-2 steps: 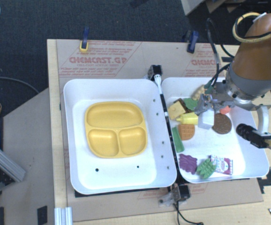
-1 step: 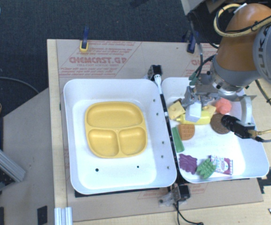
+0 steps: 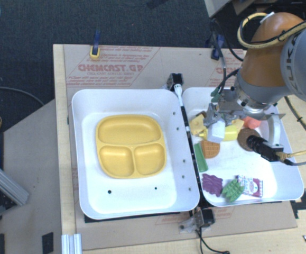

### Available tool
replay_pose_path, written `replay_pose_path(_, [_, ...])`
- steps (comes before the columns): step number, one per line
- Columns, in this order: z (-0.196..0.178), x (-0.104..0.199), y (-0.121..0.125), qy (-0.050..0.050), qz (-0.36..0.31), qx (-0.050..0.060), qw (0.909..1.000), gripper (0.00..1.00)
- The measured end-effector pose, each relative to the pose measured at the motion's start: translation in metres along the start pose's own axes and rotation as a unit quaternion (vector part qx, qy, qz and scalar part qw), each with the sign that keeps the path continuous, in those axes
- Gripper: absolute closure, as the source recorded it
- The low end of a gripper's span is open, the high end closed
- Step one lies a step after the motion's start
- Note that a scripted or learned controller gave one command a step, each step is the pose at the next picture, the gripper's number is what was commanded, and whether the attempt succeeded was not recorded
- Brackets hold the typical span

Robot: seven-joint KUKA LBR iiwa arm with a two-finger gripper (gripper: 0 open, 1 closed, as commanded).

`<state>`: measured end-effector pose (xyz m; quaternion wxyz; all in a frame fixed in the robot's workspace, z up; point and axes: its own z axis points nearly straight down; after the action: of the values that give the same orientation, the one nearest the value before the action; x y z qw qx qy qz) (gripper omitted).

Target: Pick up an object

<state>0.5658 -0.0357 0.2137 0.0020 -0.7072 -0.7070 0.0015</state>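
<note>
From my remote station: the jaws [image 3: 214, 127] hang low over the right bin's [image 3: 295, 181] crowded left side, against its dividing wall; I cannot tell whether they are wide or narrow. Yellow pieces [image 3: 230, 133] and a waffle cone [image 3: 211, 149] sit directly at and below them, a green stick [image 3: 200, 156] alongside. Open floor lies toward the bin's near right. The table [image 3: 142, 57] sheet reads "CHEMCAST GP". A yellow divided plate [image 3: 131, 145] fills the left bin [image 3: 84, 142].
</note>
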Motion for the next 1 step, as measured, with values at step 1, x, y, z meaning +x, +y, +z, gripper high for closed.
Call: replay_pose_path(1, [-0.0091,-0.0112,-0.0042,0.000,0.000,-0.003,1.0000,1.00])
